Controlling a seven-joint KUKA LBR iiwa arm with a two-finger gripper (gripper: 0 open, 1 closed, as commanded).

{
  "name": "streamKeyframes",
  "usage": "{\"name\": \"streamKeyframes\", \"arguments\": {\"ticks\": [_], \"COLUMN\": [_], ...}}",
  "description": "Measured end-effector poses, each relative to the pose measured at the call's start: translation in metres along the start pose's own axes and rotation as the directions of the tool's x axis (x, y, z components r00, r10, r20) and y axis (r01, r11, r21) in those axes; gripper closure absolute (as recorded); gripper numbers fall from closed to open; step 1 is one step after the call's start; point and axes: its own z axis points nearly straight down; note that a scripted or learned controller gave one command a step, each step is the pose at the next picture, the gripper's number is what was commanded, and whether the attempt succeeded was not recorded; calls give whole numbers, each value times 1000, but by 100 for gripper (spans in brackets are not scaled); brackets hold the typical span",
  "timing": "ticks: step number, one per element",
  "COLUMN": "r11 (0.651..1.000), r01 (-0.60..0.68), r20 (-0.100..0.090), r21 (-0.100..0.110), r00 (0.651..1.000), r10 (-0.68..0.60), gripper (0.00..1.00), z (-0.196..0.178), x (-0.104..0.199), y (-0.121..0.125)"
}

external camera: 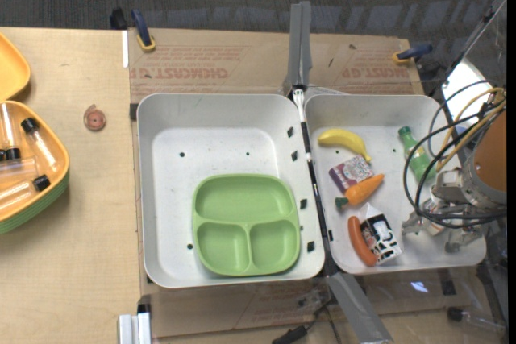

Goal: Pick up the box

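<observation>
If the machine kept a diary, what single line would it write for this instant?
stage: approach | pincer: right bin's right side, cannot tell | box: lying in right bin beside hot dog, not held | left bin: green tray

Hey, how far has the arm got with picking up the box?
Nothing looks done: the box lies in the right bin, beside the carrot and below the banana. The gripper sits at the bin's right side, apart from it. Reaching, grasping and lifting remain.
</observation>
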Motion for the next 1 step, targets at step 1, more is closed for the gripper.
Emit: {"name": "streamKeyframes", "arguments": {"ticks": [1], "r11": [802], "r01": [597], "r20": [13], "r21": [-1], "r00": [802], "r10": [-597], "gripper": [0], "z": [2], "x": [-5], "y": [2]}}
